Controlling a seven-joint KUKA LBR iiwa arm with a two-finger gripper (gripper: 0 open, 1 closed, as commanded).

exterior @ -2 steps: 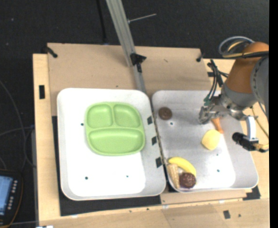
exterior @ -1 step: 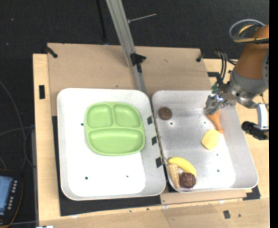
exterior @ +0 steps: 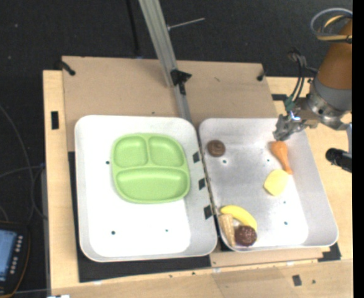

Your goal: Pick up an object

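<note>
at the near edge of the right bin (exterior: 312,228) lie a yellow banana (exterior: 238,215) and a dark round piece (exterior: 245,235), touching each other in the bin's near left corner, with a tan piece (exterior: 227,230) just beside them against the left wall. further back, near the middle of that bin's right half, sits a pale yellow lump (exterior: 277,182). just behind it lies an orange carrot (exterior: 282,156), pointing roughly toward the near side, its upper end close under the gripper (exterior: 286,129). a small brown round thing (exterior: 215,148) rests alone near the far left corner of the same bin, well apart from the rest.

the left bin (exterior: 95,228) holds a green divided plate (exterior: 150,169), with two small compartments at the far side and one long one at the near side; it sits in the bin's far half.

the arm (exterior: 334,73) comes in from the right, with its orange band above the grey wrist, and the gripper hangs over the far right part of the right bin, just above the carrot's upper end. whether it touches the carrot i cannot tell. the tip is small and blurred, so its opening cannot be told, and nothing can be seen held in it.

a slanted metal rail (exterior: 160,42) runs from the top of the view down to the gap between the bins.
</note>
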